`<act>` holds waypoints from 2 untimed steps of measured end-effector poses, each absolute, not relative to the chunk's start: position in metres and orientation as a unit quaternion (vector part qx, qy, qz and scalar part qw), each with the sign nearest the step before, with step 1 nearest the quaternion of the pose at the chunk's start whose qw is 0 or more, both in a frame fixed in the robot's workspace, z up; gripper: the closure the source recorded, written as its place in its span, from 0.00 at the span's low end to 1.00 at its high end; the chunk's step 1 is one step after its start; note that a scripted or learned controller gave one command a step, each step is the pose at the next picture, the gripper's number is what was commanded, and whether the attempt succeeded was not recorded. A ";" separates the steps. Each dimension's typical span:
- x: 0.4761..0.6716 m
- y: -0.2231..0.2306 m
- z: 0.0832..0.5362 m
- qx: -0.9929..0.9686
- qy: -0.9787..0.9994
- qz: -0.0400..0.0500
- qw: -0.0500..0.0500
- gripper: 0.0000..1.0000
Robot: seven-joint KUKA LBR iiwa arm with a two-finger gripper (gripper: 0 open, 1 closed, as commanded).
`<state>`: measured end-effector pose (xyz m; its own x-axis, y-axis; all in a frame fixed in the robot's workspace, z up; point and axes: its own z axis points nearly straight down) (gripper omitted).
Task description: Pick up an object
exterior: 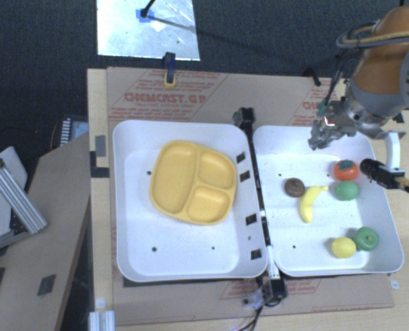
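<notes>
Left bin (pixel 132 254): yellow divided plate (pixel 192 182). Right bin (pixel 383 250): banana (pixel 310 202), tomato (pixel 345 169), two green fruits (pixel 346 190) (pixel 367 238), lemon (pixel 343 247), brown ball (pixel 294 186), all lying loose. Gripper (pixel 319 141) over the right bin's far edge, nothing seen in it; can't tell its state.

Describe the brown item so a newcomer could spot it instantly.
Look in the right bin, the one holding the toy fruit. Near its middle, just left of the banana, lies the brown item. It is the one dark, dull, rounded piece among bright red, green and yellow ones.
</notes>
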<state>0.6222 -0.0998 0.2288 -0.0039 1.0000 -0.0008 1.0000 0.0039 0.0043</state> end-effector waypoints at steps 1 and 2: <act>0.631 -0.050 0.238 0.704 0.710 0.002 0.001 1.00; 0.643 0.013 0.238 0.703 0.711 0.002 0.001 1.00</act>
